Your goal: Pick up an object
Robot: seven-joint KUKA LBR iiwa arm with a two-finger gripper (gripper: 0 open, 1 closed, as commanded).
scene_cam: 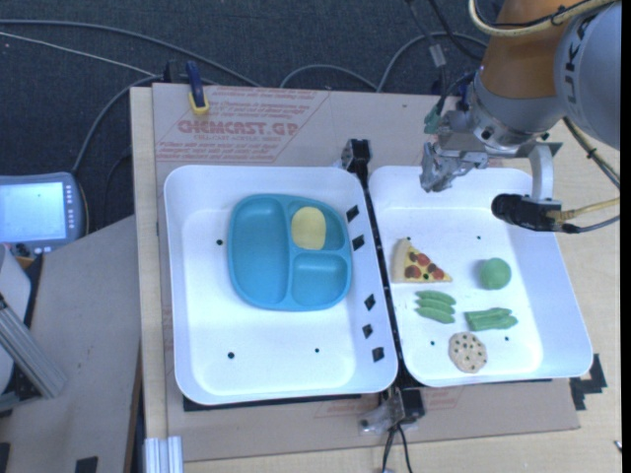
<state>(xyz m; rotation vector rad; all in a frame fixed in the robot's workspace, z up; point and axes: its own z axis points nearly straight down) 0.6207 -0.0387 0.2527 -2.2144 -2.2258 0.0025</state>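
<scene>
Hovering at the right bin's (pixel 552 264) far edge, the end effector (pixel 435 179) (grip state unclear) is well apart from the pizza slice (pixel 421 263).

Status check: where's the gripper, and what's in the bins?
Gripper over right bin's far edge, nothing between fingers. Pizza slice, green ball, cookie untouched. Path clear.

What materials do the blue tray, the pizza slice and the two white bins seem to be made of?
Blue tray: likely moulded plastic, smooth and slightly glossy, with rounded compartment walls. Pizza slice: looks like a toy, probably plastic or rubber, with flat matte colours; I cannot tell which. White bins: apparently thin formed plastic, with soft rounded rims and a faint sheen.
</scene>
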